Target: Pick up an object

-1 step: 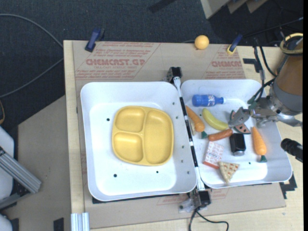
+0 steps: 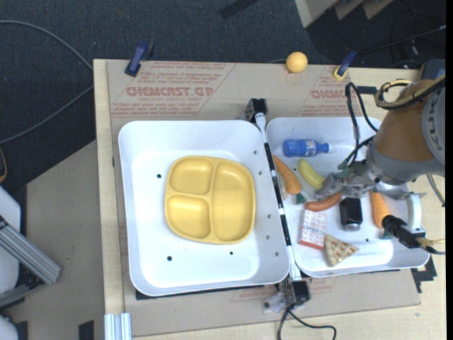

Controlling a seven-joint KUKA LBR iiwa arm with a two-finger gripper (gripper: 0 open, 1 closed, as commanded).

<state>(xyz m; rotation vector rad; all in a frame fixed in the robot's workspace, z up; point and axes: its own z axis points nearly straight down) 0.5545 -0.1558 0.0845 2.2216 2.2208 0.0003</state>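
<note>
The gripper [image 2: 338, 183] is low in the right bin [image 2: 368, 264], and I cannot tell what state it is in. A sausage [image 2: 323, 204] lies just below it, a banana [image 2: 309, 173] just left, and a black block [image 2: 351, 212] close by. Nothing looks lifted; the pick seems not yet made.

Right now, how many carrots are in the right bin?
2. One carrot lies along the right bin's left wall, beside the banana. The other carrot lies right of the black block. The arm may hide more.
</note>
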